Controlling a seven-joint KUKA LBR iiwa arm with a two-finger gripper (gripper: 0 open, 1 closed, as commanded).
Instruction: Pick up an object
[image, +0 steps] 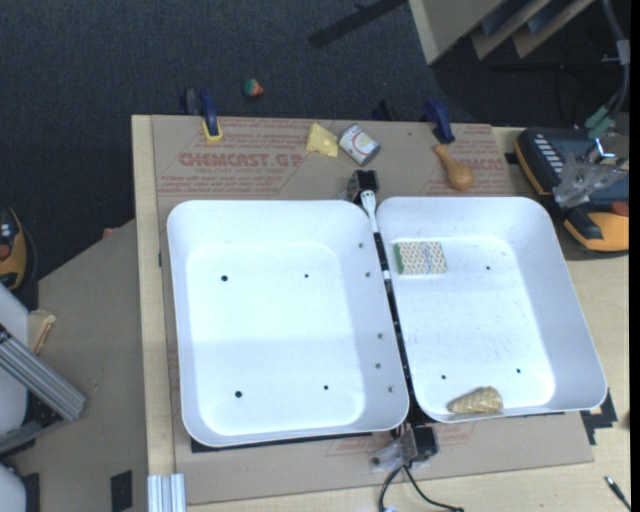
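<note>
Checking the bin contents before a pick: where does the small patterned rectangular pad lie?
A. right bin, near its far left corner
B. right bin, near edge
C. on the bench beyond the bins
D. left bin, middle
A: the patterned pad lies inside the right bin, close to its far left corner.

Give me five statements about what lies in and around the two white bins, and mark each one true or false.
1. A patterned rectangular pad lies in the right bin. True.
2. A tan lumpy object sits near the right bin's front edge. True.
3. The left bin holds three objects. False: nothing but small dark dots shows on its floor.
4. A yellow wedge lies inside the right bin. False: it lies on the brown board behind the bins, beside a small white box.
5. A wooden-handled object rests on the board behind the right bin. True.
</note>
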